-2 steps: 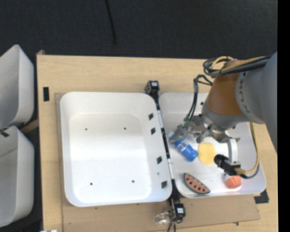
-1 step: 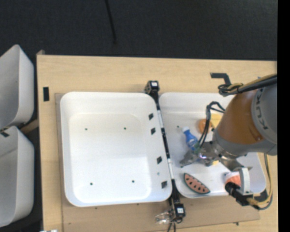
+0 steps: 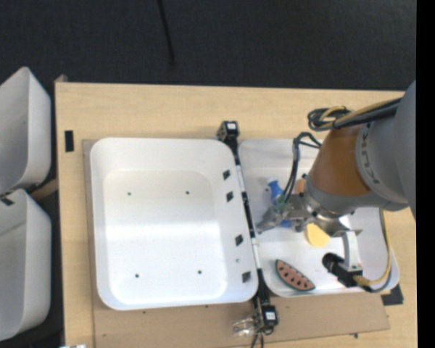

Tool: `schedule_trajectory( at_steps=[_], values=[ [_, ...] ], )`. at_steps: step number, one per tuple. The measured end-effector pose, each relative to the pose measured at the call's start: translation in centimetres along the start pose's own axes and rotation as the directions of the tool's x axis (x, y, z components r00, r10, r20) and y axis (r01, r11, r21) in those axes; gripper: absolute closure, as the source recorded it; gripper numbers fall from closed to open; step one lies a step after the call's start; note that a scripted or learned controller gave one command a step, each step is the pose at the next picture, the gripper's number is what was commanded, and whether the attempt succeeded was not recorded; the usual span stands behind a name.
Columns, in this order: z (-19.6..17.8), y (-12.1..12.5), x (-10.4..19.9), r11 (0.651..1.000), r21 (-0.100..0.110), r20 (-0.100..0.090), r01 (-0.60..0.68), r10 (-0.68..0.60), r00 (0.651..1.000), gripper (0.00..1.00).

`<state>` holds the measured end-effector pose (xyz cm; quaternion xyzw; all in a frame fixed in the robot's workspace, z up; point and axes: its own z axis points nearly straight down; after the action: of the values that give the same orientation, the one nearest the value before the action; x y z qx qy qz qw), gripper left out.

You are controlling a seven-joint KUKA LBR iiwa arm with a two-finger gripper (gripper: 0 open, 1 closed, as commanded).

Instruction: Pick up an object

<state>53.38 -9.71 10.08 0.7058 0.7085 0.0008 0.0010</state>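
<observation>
**Arm Low Over the Right Bin**

While the arm (image 3: 348,165) reaches into the right bin (image 3: 264,151), its gripper (image 3: 286,216) sits low near a small blue thing (image 3: 274,190). I cannot tell what the gripper is doing. Just beside the wrist lies a soft yellow lump (image 3: 316,235). Near the front of that bin rests a dark oval thing (image 3: 295,275), reddish with spots. Next door sits the left bin (image 3: 101,194), white and shallow.

Right bin (image 3: 391,267) contents: a brown oval piece (image 3: 295,276) with red spots, lying flat near the front wall; a yellow item (image 3: 316,235) and a blue item (image 3: 275,190), both partly hidden.
</observation>
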Motion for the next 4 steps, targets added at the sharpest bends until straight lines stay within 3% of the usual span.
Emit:
schedule_trajectory(
  at_steps=[1,3,4],
  values=[
    [-1.0,-0.1,-0.2,1.000,0.001,0.000,-0.009,0.009,1.000,1.00],
    [-3.0,0.0,-0.5,1.000,-0.004,0.002,-0.021,0.021,1.000,1.00],
    [-3.0,-0.2,-2.1,1.000,0.001,0.002,-0.005,0.005,1.000,1.00]
  ],
)
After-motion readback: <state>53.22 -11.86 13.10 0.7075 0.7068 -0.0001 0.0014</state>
